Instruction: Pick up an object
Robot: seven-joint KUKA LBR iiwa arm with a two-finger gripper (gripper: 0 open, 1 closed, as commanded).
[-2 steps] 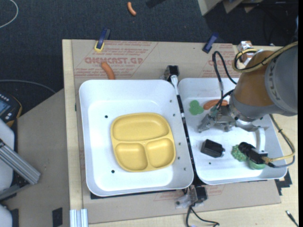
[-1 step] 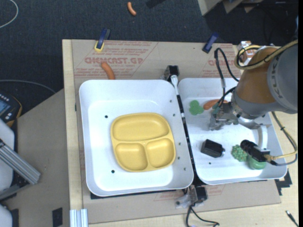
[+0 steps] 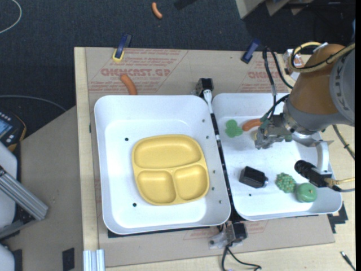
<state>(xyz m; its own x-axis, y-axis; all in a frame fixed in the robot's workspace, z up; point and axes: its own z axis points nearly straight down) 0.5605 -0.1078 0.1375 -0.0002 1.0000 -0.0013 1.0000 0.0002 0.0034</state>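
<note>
My gripper [image 3: 266, 138] hangs over the far middle of the right bin [image 3: 271, 208], on a grey wrist with an orange band. Just to its left lies a small orange carrot-like piece [image 3: 251, 125], and beyond that a round green item [image 3: 232, 128]. A black block [image 3: 252, 177] rests nearer the front, left of a bumpy green piece [image 3: 285, 182] and a round green fruit [image 3: 306, 193]. Nothing shows between the gripper's tips.
The left bin [image 3: 113, 151] holds a yellow divided plate [image 3: 169, 168]. An orange sausage-like piece [image 3: 129, 84] lies on the cardboard behind that bin, and another one [image 3: 157, 9] on the dark floor. Blue clamps [image 3: 121, 47] grip the board's far edge.
</note>
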